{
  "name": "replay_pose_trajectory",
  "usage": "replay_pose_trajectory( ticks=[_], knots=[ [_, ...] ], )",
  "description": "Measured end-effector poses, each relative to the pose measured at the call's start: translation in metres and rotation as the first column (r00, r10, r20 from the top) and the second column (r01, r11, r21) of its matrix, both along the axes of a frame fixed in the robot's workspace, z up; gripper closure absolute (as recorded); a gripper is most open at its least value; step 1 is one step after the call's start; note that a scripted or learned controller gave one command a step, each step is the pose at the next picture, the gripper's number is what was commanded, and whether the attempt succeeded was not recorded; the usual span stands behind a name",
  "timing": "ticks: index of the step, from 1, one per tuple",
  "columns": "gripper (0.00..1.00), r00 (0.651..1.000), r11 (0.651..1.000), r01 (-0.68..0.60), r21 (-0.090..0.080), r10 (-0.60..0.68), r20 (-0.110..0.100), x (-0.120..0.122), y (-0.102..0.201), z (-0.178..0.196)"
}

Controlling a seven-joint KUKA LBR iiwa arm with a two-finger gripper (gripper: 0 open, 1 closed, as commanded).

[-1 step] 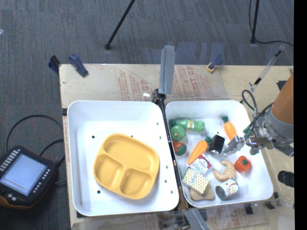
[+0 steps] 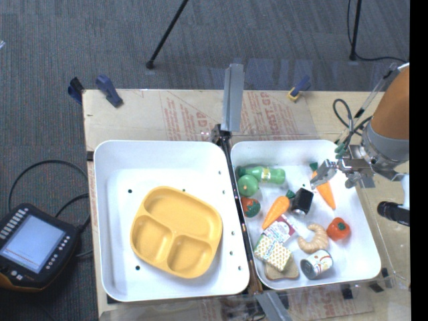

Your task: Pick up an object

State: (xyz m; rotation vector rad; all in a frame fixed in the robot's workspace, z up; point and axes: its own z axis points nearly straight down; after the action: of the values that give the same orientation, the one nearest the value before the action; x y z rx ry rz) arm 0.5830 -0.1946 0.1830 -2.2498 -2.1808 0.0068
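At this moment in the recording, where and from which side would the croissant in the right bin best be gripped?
Probably across its narrow middle, coming straight down from above. The croissant lies flat in the right bin, curved, with bare floor on its upper right, while the can sits close below it. Closing across the waist, away from the can, should give the end effector the most room.

I work in a robotics lab: grey carpet tile floor (image 2: 80, 25), black tripod legs (image 2: 170, 29) behind my cardboard-topped bench (image 2: 174, 112), blue clamps (image 2: 107, 89) gripping its edge, and a black handheld teach pendant with screen (image 2: 30, 243) lying cabled on the floor.
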Motion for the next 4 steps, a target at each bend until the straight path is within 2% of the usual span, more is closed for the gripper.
replay_pose_trajectory(
  ticks=[1,2,3,4],
  knots=[
    [0.00,0.987,0.987,-0.161,-0.005,0.161,0.017,0.063,0.030,0.118],
    [0.00,0.983,0.983,-0.185,0.002,0.185,-0.001,-0.015,0.013,0.005],
    [0.00,0.995,0.995,-0.099,-0.002,0.099,0.007,-0.062,-0.011,0.030],
    [0.00,0.971,0.971,-0.240,0.000,0.240,0.007,-0.037,-0.015,-0.097]
  ],
)
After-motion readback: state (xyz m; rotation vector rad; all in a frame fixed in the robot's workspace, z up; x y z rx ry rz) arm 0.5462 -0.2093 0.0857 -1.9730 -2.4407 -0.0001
